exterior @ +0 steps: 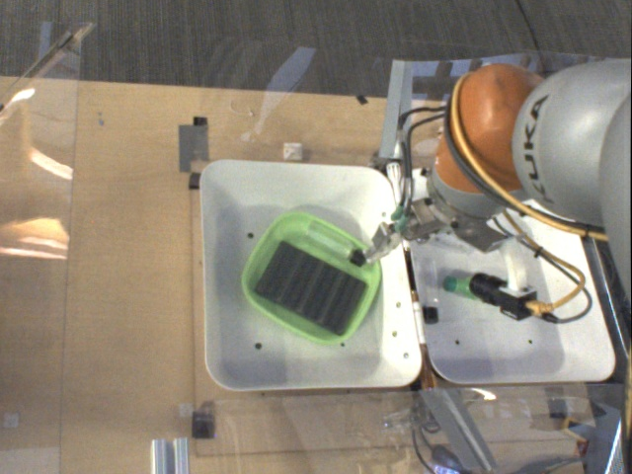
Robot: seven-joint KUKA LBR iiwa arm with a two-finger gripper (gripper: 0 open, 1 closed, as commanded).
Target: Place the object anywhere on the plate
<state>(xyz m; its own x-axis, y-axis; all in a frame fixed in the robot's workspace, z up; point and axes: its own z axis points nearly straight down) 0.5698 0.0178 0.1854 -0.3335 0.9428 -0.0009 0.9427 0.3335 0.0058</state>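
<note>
We cannot tell how the end effector [363, 254] stands; it is too small and dark. The arm [553, 136] hides much of the right bin [523, 349] and runs off the right edge.

Plate [259, 265]: translucent green plastic, smooth and slightly glossy at the rim
Dark object [308, 285] on the plate: matt black, ribbed surface
Left bin [227, 344]: white plastic, smooth, soft sheen
Right bin [583, 349]: the same smooth white plastic
Bench [109, 265]: light wood-look board, matt, under a clear glossy sheet with glare
Arm [583, 136]: smooth grey casing, satin; orange band [489, 117] glossy
Floor [247, 13]: dark, rough woven carpet
</note>
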